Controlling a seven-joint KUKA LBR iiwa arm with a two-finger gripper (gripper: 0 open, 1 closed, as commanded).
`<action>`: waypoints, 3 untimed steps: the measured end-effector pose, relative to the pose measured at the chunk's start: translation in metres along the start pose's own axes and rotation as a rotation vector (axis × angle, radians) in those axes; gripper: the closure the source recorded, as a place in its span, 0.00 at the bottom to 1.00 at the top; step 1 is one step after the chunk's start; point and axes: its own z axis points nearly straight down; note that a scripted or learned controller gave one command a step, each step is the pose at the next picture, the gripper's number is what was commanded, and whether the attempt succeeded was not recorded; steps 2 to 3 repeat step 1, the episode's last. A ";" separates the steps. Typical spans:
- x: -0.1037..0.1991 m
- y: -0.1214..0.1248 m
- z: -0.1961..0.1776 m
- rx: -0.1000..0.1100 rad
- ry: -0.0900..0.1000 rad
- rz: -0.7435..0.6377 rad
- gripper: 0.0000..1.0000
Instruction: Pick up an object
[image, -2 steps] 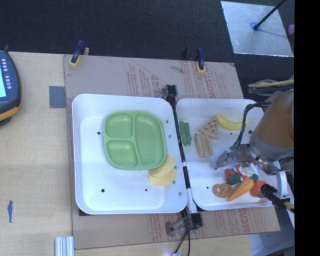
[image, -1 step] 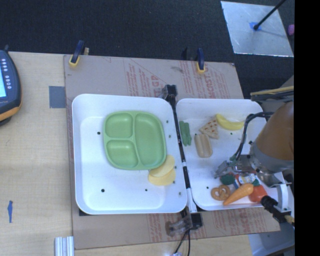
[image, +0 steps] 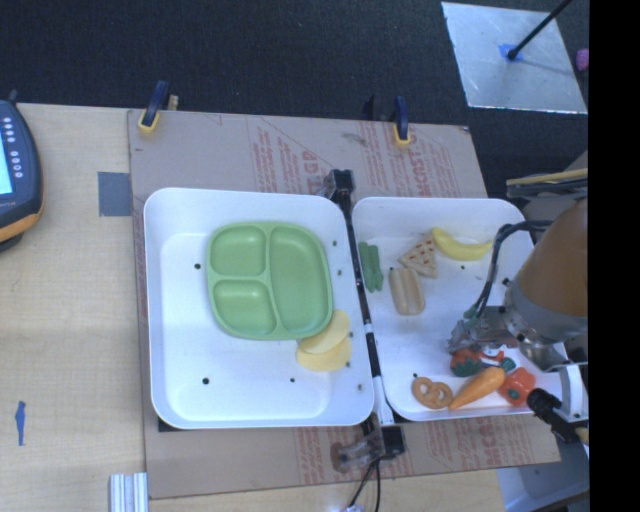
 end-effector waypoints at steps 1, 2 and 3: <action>0.064 0.013 -0.090 0.005 0.008 -0.003 1.00; 0.064 0.013 -0.090 0.005 0.008 -0.003 1.00; 0.064 0.013 -0.090 0.005 0.008 -0.003 1.00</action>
